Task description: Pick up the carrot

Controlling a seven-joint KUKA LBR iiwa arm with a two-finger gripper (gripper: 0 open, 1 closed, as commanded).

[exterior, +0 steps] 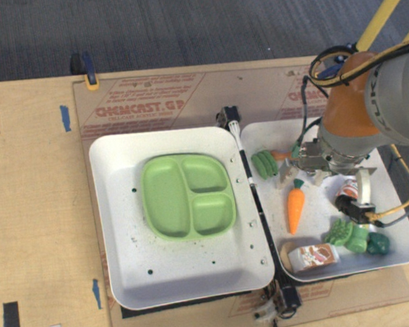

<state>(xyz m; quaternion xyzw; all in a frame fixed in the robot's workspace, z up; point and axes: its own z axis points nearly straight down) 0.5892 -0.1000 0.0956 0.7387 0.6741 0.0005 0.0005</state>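
Pose: my arm (348, 111) comes in from 3 o'clock, across the far right corner of the right bin (276, 213). The orange band sits above the bin's 1 o'clock area. The wrist bends down and toward 9 o'clock.

My gripper (301, 171) hangs over the upper middle of the right bin. It is just at 12 o'clock of the carrot (295, 211), close above the leafy end.

Carrot: lies flat on the bin floor, a little toward 9 o'clock of the bin's centre. Green top points to 12 o'clock, orange tip to 6 o'clock. No other thing touches it.

Surroundings, right bin:
- green ribbed toy (265, 164) at 10 o'clock of the carrot, just beside my gripper's 9 o'clock side
- small red-and-white thing (348, 192) at 3 o'clock of the carrot, partly under my wrist; possibly a can, too hidden to name
- broccoli toy (346, 235) at 4 o'clock, touching a dark green piece (378, 243) on its 3 o'clock side
- small carton (313, 256) at 6 o'clock, near the bin's front wall

Left bin (121, 204): green divided plate (188, 196) at centre, well apart from my arm.

Gripper state: cannot tell from this slant; the wrist body covers it. Nothing is visibly held. I cannot tell whether it touches the carrot top.
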